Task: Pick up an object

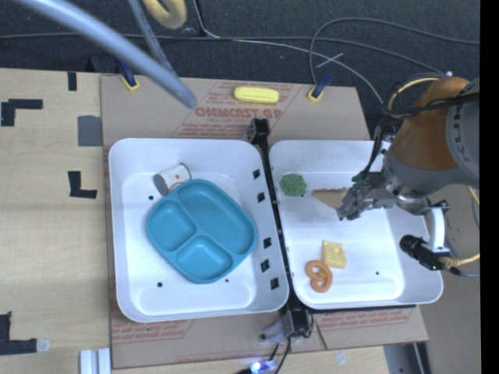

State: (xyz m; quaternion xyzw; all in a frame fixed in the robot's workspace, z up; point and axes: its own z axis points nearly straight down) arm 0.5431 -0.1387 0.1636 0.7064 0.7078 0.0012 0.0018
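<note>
The right bin (390, 287) holds a green broccoli piece (292, 185), a tan wedge (326, 196), a yellow cheese block (334, 254) and a brown pretzel (318, 276). My gripper (349, 207) hangs low over the bin's middle, its dark tip at the right end of the tan wedge and covering that end. Whether it touches the wedge is not clear. The cheese and pretzel lie apart from it, toward the front.
The left bin (129, 287) bears a blue divided plate (201, 230) and a small grey cup (170, 178) on its side. A yellow corn-like toy (256, 94) lies on the cardboard behind the bins. A grey pole (101, 33) slants across the top left.
</note>
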